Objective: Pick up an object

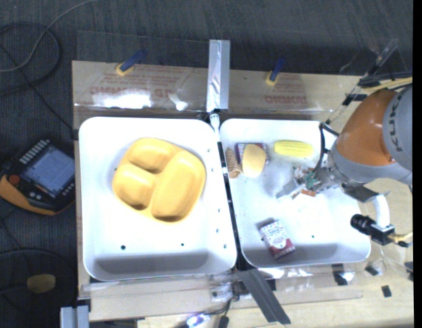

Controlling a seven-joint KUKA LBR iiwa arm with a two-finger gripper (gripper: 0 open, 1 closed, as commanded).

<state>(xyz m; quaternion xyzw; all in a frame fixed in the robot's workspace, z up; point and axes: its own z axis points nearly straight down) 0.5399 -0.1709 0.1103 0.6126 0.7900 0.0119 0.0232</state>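
Left bin (pixel 95 203): one large yellow moulded piece (pixel 158 178) with three rounded lobes, lying near the bin's middle, apart from the walls.

Right bin (pixel 334 255): four items. A brown cylinder (pixel 233 160) lies hard against the left wall, with a round pale-yellow object (pixel 254 160) touching it on the right. Just beside that, along the far wall, I see a yellow corn-cob-shaped piece (pixel 292 148). A small red-and-white packet (pixel 276 238) sits near the front wall, well apart from the rest.

Arm (pixel 375 139) reaches in from the right over the right bin. Pincer (pixel 300 183) sits low over the bin floor, between the corn piece and the packet, touching neither as far as I can see. Its tips are a small blur of grey and red; I cannot tell their opening or whether anything is held.
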